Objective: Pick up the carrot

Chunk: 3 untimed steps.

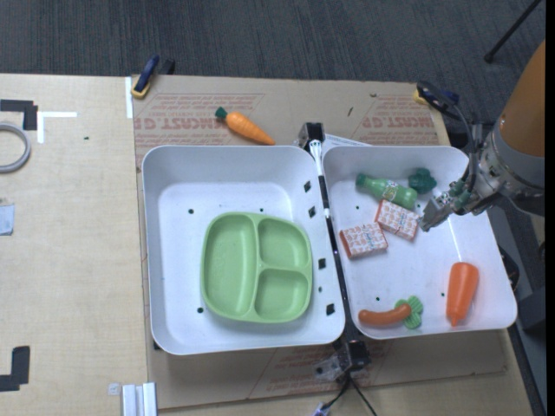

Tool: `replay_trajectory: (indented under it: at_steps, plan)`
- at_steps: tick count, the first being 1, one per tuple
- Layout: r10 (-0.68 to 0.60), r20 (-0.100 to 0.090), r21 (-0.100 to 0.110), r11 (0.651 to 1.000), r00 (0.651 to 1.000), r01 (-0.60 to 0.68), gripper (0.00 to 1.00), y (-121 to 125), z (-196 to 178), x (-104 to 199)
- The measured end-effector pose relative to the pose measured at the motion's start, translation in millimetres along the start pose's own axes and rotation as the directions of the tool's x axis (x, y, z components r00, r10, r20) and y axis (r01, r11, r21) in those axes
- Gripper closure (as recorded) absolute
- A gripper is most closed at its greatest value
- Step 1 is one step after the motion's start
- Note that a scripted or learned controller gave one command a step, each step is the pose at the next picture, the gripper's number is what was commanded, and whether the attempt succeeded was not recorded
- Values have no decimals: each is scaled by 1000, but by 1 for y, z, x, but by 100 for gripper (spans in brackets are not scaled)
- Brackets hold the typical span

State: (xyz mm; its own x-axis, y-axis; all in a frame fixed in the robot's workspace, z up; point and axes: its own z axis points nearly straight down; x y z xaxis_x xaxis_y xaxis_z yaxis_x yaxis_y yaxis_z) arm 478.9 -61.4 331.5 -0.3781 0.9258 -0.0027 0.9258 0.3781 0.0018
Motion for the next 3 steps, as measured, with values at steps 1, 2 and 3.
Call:
replay_trajectory:
  at_steps: [1, 2, 3]
  plan:
    - [297, -2, 4, 955, 955, -297, 100, 17, 140, 45]
    - [274, 0, 0, 962, 962, -274, 100, 5, -37, 5]
    - [257, -2, 3, 966, 966, -257, 100, 8, 135, 25]
